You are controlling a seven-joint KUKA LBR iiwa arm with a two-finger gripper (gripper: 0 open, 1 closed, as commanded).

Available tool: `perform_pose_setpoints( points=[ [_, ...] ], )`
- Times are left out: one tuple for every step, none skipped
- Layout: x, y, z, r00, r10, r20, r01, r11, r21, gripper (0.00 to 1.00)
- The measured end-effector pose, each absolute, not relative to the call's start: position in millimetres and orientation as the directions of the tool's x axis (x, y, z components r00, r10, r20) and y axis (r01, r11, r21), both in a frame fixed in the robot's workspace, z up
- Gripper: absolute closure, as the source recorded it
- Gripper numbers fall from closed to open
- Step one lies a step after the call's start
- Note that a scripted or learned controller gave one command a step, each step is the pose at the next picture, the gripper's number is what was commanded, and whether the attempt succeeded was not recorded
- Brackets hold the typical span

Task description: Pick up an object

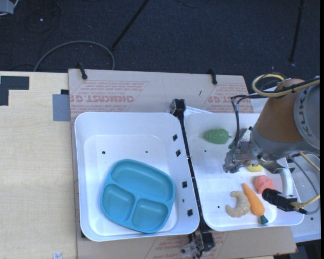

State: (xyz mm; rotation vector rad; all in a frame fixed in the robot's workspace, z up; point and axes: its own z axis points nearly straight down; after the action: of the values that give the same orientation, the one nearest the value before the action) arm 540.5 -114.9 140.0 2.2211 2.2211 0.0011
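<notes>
Down front in the right bin (216, 223) lie a carrot (253, 198) and a pale curled piece (237, 205), with a pink item (263, 183) just behind. The gripper (232, 163) hangs low over bare floor between those and the green object (216, 136); whether it's open or closed, can't tell. Risk: closing here would likely catch nothing, or nudge a yellow piece (254, 168) beside it.

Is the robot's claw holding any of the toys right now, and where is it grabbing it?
It cannot be told. The gripper hangs low in the right bin, between the green toy and the beige toy, and nothing shows between its fingers.
</notes>
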Motion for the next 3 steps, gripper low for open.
perform_pose_setpoints(
  points=[
    [534.6, -107.7, 193.2, -0.001, 1.0, 0.0, 1.0, 0.001, 0.002, 1.0],
    [534.9, -108.6, 211.6, -0.001, 1.0, 0.0, 1.0, 0.001, -0.001, 1.0],
    [529.9, -56.0, 223.9, -0.005, 1.0, 0.003, 1.0, 0.005, -0.002, 1.0]
  ],
)
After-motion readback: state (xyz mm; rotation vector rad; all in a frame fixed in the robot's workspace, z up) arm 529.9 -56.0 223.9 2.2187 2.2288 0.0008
